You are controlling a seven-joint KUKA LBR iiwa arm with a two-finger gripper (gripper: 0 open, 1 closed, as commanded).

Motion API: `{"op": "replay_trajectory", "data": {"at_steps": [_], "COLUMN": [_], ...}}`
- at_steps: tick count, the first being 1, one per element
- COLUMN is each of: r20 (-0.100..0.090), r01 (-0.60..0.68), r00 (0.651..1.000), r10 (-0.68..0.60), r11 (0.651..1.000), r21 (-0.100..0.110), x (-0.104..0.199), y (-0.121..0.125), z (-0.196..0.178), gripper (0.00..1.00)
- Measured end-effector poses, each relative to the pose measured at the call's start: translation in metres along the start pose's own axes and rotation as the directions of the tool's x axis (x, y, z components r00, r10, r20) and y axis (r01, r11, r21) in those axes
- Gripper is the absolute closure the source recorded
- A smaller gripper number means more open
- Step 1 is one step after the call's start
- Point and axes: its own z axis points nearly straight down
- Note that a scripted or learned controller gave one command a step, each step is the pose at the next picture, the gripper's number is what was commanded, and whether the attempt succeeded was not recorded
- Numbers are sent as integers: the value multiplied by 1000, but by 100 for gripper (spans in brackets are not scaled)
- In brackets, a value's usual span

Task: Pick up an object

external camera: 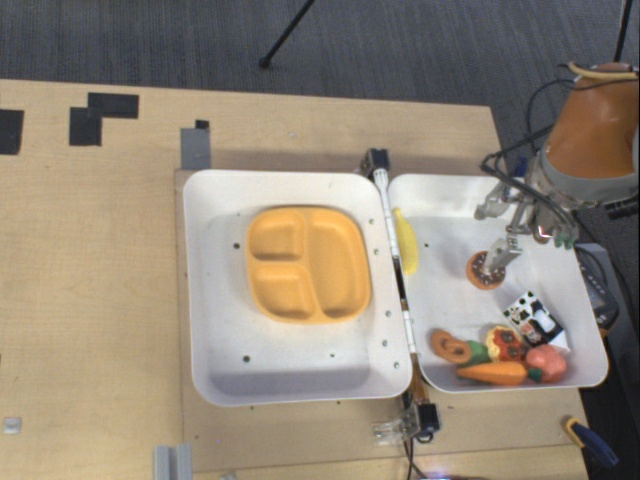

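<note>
Lying under everything: a pale wooden counter [90,298], marked with black tape patches [100,116] toward the far left corner. Stretching beyond its far edge: dark grey carpeted floor [150,18], crossed by a thin black pole [300,13] slanting down. Sitting side by side on the counter: two shallow white bins, touching along a clamped seam. Resting in the left bin [215,298]: a yellow divided tray [305,263], flat and roughly centred. Leaning along the left wall of the right bin [440,218]: a yellow banana [405,240]. Clustering in that bin's near right corner: an orange carrot [492,373], a pinkish-red round fruit [548,362], a small brown ring-shaped piece [450,346] and a black-and-white patterned item [530,315]. Reaching in from the right: the arm [595,133], with the pincer [497,260] hovering low over a small brown round object [485,271] in the middle of the right bin. Cannot tell whether touching it or gripping it.
</note>
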Motion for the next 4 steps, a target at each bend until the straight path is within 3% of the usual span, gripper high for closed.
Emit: {"op": "replay_trajectory", "data": {"at_steps": [1, 2, 3, 4], "r20": [3, 12, 17, 15], "r01": [87, 382, 529, 275], "r00": [996, 924, 848, 961], "r10": [-87, -382, -530, -275], "r11": [996, 924, 848, 961], "r21": [0, 0, 21, 0], "x": [66, 59, 67, 76], "y": [-10, 0, 24, -28], "z": [36, 39, 37, 38], "gripper": [0, 0, 0, 0]}}
